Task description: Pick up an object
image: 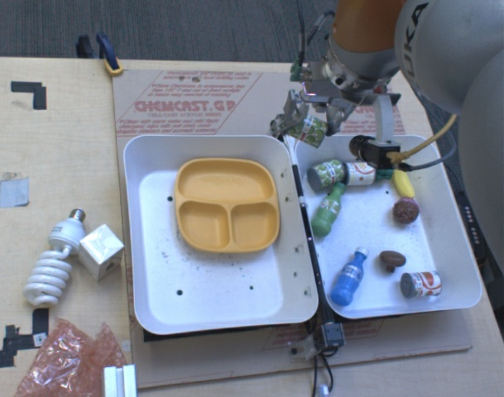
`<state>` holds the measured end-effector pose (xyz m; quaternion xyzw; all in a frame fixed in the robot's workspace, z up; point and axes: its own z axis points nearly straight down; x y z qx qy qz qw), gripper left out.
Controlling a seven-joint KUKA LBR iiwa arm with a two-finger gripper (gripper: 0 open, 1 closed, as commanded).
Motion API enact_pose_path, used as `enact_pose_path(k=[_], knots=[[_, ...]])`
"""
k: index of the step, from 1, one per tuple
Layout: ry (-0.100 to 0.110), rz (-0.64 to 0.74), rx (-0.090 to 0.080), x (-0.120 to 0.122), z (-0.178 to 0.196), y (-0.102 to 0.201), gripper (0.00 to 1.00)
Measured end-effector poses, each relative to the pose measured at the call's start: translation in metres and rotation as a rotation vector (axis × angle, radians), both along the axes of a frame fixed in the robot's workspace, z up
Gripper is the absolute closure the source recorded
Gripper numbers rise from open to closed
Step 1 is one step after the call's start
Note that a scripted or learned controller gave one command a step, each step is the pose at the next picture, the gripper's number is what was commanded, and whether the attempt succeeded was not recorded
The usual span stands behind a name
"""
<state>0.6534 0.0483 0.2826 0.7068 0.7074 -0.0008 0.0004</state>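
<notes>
1. The gripper (pixel 308 122) is hanging over the far end of the wall shared by the two bins, and its fingers are closing on a small green can (pixel 310 129), which is sitting tilted between them, clear of the bin floor.
2. The grey arm (pixel 450 31) with its orange band is reaching in from the right and covering the far right corner of the right bin (pixel 454 284).
3. Just beside the claw, toward the near side, a second green can (pixel 328 172) is lying on its side in the right bin, touching a white-and-red can (pixel 360 173).
4. A green bottle (pixel 327 211) is lying near the shared wall, leaving little open floor there.
5. Farther out in the same bin, a yellow item (pixel 403 184), a dark round item (pixel 406 212), a brown lump (pixel 391 260), a blue bottle (pixel 348 277) and a red-and-white can (pixel 422 284) are lying spread apart, with bare floor between them.
6. The left bin (pixel 210 300) is holding a yellow divided tray (pixel 228 203) at its far half; the near half is lying open.
7. On the bench to the left, a spiral light bulb (pixel 53 259) is touching a white cube (pixel 101 251).
</notes>
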Motion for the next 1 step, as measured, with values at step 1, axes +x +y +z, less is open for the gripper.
enact_pose_path(k=[1], knots=[[0.0, 0.001, 0.001, -0.0126, 0.0066, 0.023, 1.0]])
